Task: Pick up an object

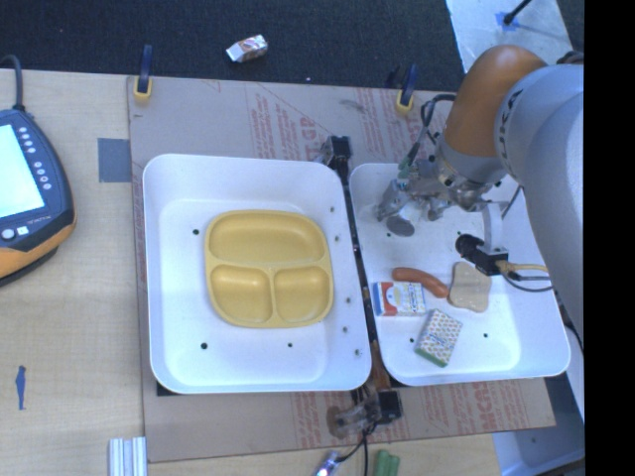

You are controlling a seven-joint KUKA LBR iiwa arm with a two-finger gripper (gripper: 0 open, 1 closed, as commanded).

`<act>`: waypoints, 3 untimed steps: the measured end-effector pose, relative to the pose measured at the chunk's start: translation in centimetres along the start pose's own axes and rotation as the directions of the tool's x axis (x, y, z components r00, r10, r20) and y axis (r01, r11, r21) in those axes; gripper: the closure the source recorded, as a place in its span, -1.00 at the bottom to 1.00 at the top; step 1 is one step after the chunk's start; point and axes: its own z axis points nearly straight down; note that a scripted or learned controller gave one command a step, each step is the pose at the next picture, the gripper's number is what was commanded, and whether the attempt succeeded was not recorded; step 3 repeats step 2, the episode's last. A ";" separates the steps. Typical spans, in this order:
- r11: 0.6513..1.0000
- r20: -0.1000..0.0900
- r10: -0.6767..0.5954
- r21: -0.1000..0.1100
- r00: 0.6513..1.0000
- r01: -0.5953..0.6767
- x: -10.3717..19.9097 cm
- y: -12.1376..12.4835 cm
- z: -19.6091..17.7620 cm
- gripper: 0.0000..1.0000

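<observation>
Grey arm with orange band partly cut off at right, claw (397, 209) low over the right bin (541, 360), fingers hard to make out, small objects near: orange sausage (421, 280), tan slice (469, 287), green packet (438, 337), yellow tray (268, 267) in left bin (169, 266)

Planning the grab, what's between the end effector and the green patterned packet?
In the camera view, the orange hot dog lies between the end effector and the green packet.

1. Both bins (164, 266) are white.
2. The divided plate (268, 268) is pale yellow.
3. The arm (536, 117) is grey with an orange band.
4. The small box (438, 337) is green with speckles.
5. The sausage-shaped piece (422, 279) is orange-red.
6. The bench (69, 365) is light wood.
</observation>
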 end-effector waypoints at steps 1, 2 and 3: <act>1.000 0.000 -0.002 0.000 1.000 0.002 0.0 0.0 -1.0 1.00; 1.000 -0.002 -0.002 0.000 1.000 0.002 7.0 -2.8 -10.1 1.00; 1.000 -0.002 -0.002 0.000 1.000 0.002 7.0 -2.8 -10.1 1.00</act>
